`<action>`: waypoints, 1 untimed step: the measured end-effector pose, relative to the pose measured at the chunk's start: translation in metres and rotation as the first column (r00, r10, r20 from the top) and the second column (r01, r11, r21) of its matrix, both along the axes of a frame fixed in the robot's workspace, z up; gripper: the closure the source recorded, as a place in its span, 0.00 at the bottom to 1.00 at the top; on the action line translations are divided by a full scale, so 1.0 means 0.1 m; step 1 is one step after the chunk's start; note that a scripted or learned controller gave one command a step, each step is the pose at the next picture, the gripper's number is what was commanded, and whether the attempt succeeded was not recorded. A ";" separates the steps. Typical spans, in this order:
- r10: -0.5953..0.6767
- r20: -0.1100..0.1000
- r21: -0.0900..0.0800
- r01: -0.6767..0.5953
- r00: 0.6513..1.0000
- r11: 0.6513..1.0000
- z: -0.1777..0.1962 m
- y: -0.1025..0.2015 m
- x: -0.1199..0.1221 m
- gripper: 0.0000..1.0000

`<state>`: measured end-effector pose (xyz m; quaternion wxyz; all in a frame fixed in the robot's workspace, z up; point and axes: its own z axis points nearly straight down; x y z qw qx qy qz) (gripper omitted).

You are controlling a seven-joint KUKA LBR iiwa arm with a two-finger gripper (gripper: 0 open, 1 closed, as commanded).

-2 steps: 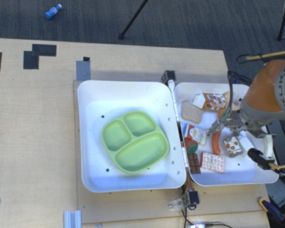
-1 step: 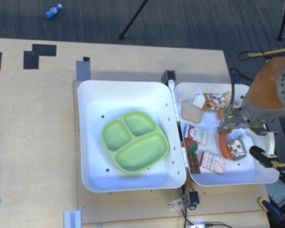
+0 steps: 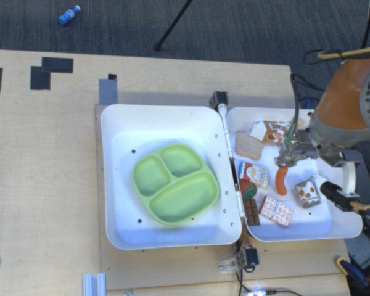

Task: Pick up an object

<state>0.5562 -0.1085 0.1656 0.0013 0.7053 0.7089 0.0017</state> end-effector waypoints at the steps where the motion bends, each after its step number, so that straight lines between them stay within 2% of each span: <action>1: -0.002 0.000 -0.002 0.002 1.000 1.000 0.38 -0.44 0.44 1.00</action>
